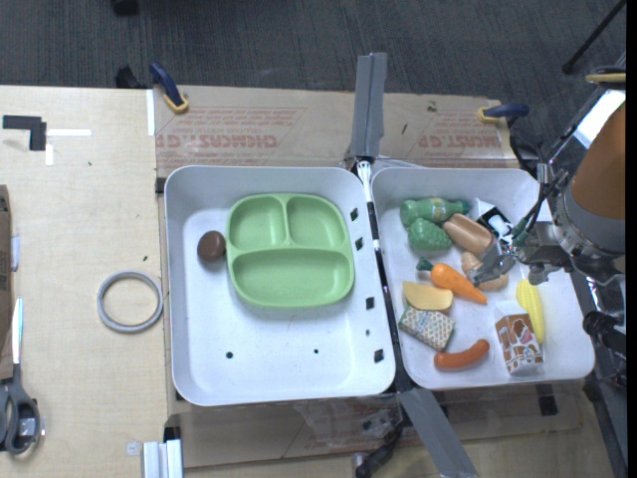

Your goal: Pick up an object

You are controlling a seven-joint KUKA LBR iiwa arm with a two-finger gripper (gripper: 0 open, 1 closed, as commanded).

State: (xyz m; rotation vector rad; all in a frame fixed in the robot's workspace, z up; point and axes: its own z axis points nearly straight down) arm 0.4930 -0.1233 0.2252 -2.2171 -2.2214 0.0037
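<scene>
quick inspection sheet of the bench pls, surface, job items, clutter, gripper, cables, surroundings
surface: two white bins side by side, left bin, right bin
job's things: carrot, sausage, corn, carton and other toy food in right bin
clutter: green divided plate and brown ball in left bin
gripper: gripper low over the food beside the carrot
cables: dark cables by the arm
surroundings: tape ring, scissors on bench

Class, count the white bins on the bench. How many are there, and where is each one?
2. The left bin holds a green divided plate and a brown ball; the right bin holds toy food.
</scene>
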